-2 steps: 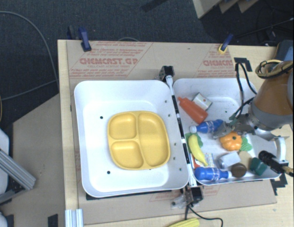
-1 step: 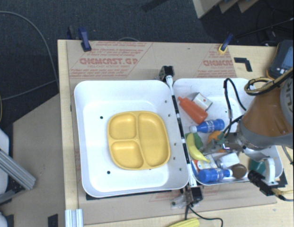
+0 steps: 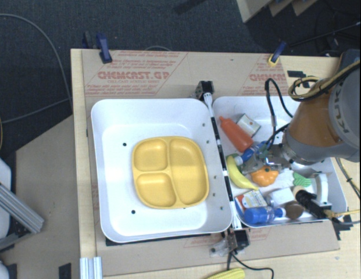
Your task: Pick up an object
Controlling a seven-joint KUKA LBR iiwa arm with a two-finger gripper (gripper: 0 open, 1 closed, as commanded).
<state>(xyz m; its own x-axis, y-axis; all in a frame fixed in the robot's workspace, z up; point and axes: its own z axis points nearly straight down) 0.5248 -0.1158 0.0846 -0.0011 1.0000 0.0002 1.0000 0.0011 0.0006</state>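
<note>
Claw sits low in the right bin, among the clutter; you cannot tell from this view how wide it stands or whether it holds anything. Just beside it lie an orange fruit and a banana, the banana along the bin's left wall. An orange-red bottle lies farther up, near a small grey box. Toward the near edge you see a blue-capped bottle, a green piece and a dark brown object. The left bin holds a yellow divided plate, lying flat. Both bins rest on the surface.
</note>
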